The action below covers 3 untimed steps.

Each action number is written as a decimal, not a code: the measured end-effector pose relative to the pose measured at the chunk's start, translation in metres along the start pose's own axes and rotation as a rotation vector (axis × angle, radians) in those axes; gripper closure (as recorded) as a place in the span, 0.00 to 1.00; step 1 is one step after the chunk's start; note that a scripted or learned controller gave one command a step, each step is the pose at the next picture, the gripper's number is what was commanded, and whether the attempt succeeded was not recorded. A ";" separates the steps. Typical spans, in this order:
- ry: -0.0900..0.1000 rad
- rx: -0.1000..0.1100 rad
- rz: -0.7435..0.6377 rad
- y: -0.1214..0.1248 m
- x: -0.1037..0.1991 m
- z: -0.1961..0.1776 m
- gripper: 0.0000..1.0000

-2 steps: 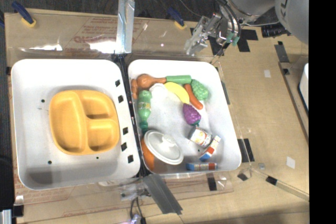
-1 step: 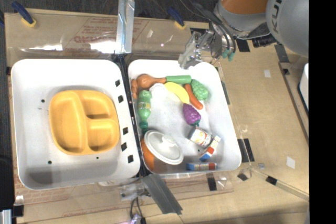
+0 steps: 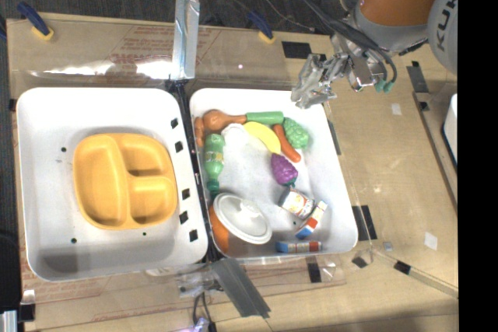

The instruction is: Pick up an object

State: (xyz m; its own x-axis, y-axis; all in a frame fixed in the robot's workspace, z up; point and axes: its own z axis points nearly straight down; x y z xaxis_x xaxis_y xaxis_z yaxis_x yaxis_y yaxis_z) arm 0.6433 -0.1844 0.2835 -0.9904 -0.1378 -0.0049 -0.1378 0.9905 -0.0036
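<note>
Surface [image 3: 389, 167] carries two white bins; landmark is the right bin [image 3: 336, 159]. Left of it, the left bin [image 3: 31, 167] holds a yellow divided tray [image 3: 124, 179]. Inside the right bin lie a white bowl [image 3: 243, 218] at the near edge, a yellow banana [image 3: 264, 138], a green toy [image 3: 212, 159] at the left wall, a purple toy [image 3: 284, 169] at centre and a small bottle [image 3: 299, 204] near it. End effector [image 3: 313, 89] hangs over the bin's far right corner, empty; whether open or closed cannot be told. Judgement: the purple toy looks light, rigid and slightly slick; take it across its narrow middle.
</note>
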 end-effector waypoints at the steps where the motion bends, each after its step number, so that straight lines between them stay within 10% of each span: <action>1: 0.004 -0.004 -0.020 0.063 -0.024 0.008 1.00; 3: -0.003 0.001 -0.022 0.062 -0.025 -0.015 1.00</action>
State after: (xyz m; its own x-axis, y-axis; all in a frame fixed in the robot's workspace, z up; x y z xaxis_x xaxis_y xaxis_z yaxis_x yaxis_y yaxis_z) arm 0.6599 -0.1193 0.2987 -0.9871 -0.1598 -0.0080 -0.1598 0.9871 -0.0046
